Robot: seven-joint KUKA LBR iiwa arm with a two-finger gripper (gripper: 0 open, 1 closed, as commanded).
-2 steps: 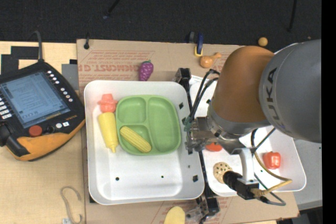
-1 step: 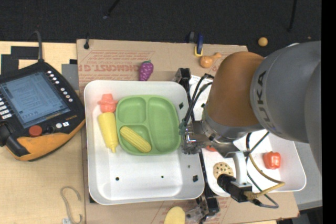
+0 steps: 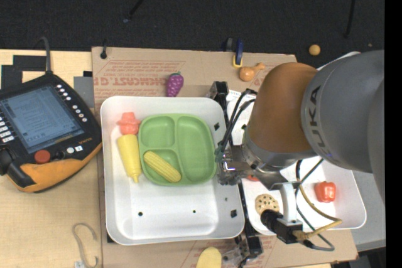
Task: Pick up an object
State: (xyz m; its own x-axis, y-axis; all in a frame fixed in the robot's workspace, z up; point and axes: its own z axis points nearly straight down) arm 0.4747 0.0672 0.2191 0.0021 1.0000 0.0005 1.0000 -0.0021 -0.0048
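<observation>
Clearly, several small toys are candidates, and all look like light plastic, stiff and a little slippery. In the left bin [image 3: 163, 216] a yellow bottle [image 3: 129, 157] lies beside a green plate [image 3: 188, 141], with a small red-pink toy [image 3: 129, 123] touching its upper end. The bottle is long and narrow, so I judge the best hold is across its middle. An ear of corn [image 3: 162, 166] rests in the lower compartment of the plate — rounded and likely to roll, so a grasp across its short side seems safer. In the right bin [image 3: 352, 213] a round cookie [image 3: 266, 203] lies flat and would be hard to pinch, while an orange-red block [image 3: 325, 191] near the right wall looks easier. The arm [image 3: 314, 113] reaches in from the right and bends down over the border between the two bins; its wrist hides the tool — whether it is open or closed I cannot tell.
</observation>
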